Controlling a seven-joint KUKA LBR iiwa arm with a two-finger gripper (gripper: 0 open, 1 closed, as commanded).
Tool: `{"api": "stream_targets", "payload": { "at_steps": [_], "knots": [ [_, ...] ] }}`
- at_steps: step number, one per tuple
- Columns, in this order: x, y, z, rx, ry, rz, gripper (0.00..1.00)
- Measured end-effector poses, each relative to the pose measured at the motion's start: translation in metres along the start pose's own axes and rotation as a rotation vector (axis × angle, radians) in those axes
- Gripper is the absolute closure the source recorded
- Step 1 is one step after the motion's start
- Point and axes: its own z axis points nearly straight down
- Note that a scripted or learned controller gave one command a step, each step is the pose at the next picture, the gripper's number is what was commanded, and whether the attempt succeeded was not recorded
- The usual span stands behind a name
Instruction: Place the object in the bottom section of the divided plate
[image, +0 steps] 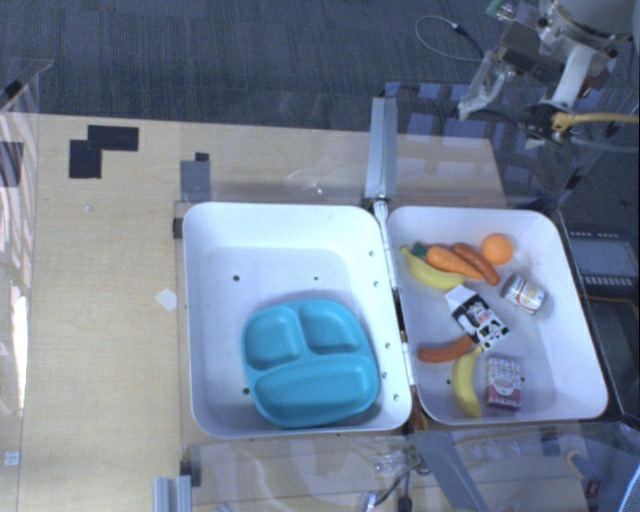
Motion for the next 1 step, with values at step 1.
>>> {"api": "stream_targets", "payload": {
  "at_steps": [1],
  "knots": [
    [0.0024,-0.0003,-0.0096,-0.001,-0.001,-0.010,1.00]
  ]
}}
